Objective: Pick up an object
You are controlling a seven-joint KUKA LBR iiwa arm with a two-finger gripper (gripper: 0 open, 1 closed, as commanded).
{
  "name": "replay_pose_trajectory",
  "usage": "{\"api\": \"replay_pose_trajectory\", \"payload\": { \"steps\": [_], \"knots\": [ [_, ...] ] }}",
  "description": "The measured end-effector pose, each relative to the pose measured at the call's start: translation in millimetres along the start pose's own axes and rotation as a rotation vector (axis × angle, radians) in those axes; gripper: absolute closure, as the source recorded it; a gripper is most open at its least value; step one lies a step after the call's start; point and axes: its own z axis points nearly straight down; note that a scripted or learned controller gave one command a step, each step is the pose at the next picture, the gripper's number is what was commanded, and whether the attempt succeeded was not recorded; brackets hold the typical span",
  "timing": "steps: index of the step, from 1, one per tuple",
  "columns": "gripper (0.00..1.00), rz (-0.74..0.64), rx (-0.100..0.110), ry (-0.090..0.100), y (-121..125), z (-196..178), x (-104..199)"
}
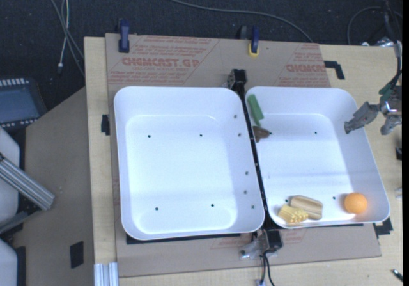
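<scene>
The right bin (319,169) holds several small things. An orange ball (356,203) lies in its near right corner. A tan bread-like roll (306,204) and a yellow corn piece (293,215) rest side by side at the near edge. A green stick (256,109) and a small brown piece (261,132) sit against the bin's left wall. My gripper (372,126) hangs over the bin's right rim, far from all of them. Its two grey fingers (358,119) are spread open with nothing between them.
The left bin (185,163) stands beside the right one on a cardboard sheet (166,61). Two blue clamps (123,35) hold the sheet at the back. Cables run over the dark floor behind the bench.
</scene>
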Motion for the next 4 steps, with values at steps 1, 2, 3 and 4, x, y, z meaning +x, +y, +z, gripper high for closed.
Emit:
{"api": "replay_pose_trajectory", "payload": {
  "steps": [1,2,3,4],
  "knots": [
    [0.0,-0.005,0.01,0.003,-42,133,103],
    [0.0,-0.003,-0.006,0.001,-45,54,132],
    [0.0,0.0,0.0,0.0,-46,56,131],
    [1.0,0.0,-0.002,0.0,-46,46,131]
  ]
}}
